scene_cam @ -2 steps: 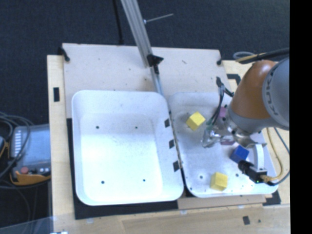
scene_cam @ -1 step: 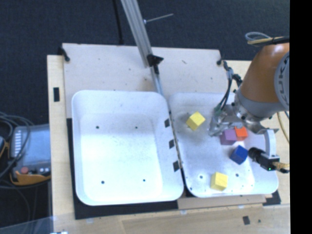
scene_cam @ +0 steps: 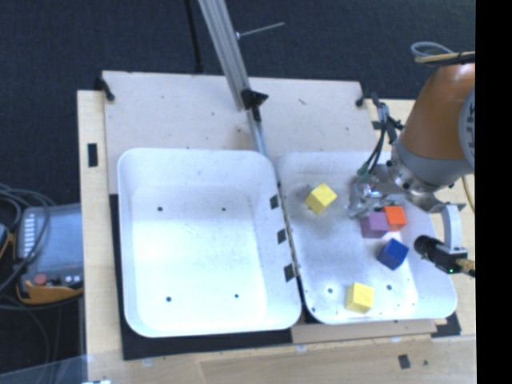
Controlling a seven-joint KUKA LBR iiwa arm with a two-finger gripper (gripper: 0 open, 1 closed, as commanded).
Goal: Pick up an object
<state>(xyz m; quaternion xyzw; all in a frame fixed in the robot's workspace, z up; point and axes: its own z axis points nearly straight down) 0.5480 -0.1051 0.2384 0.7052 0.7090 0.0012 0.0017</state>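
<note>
Where the right-hand shallow white plastic bin (scene_cam: 320, 306) fills the centre-right of the frame, five small foam-like blocks lie scattered on its floor. A purple cube (scene_cam: 374, 225) sits in the bin's upper right part, touching or just beside an orange cube (scene_cam: 395, 216) on its right. A blue cube (scene_cam: 393, 254) lies just below that pair, toward the lower right. One yellow cube (scene_cam: 322, 198) rests to the left of the group, nearer the bin's left wall, and a second yellow cube (scene_cam: 359, 297) sits well apart near the bottom edge.

Directly above the purple cube, the metallic two-finger gripper (scene_cam: 366, 201) hangs down into the bin, its tip close to that cube's upper left corner; glare and blur keep the finger spacing from being read, and no block appears between them. Behind it, the grey arm with its orange band (scene_cam: 438, 114) enters from the frame's right edge.

Left of centre lies the second white bin (scene_cam: 128, 166). Both rest on a pale wooden bench (scene_cam: 176, 110), with a slanted aluminium bar (scene_cam: 220, 30) rising toward the top of the frame.
</note>
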